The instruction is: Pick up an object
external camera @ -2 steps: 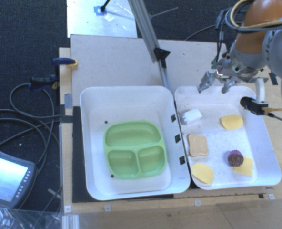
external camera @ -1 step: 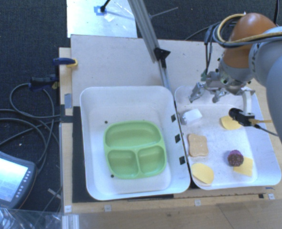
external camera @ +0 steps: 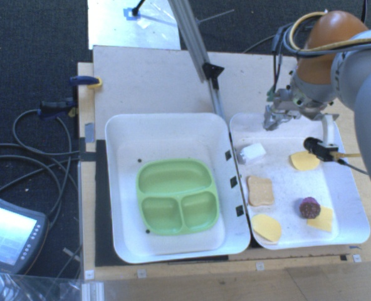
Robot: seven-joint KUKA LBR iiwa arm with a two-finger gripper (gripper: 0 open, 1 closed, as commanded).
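My gripper (external camera: pixel 293 116) hangs over the far end of the right bin (external camera: pixel 355 196), under the orange band of the arm. Nothing shows in its grasp. In this bin lie a small white block (external camera: pixel 253 152), a yellow disc (external camera: pixel 304 162), a tan slice of toast (external camera: pixel 260 190), a yellow oval piece (external camera: pixel 267 227), a dark red round piece (external camera: pixel 309 207) and a yellow cheese slice (external camera: pixel 322 220). The white block is to the gripper's lower left, and the yellow disc is just in front of it.
The left bin (external camera: pixel 123 143) holds a green three-compartment tray (external camera: pixel 178 196). A slanted metal pole (external camera: pixel 195 33) crosses the bench behind the bins. Cables and a handheld pendant (external camera: pixel 10 231) lie on the floor at left.
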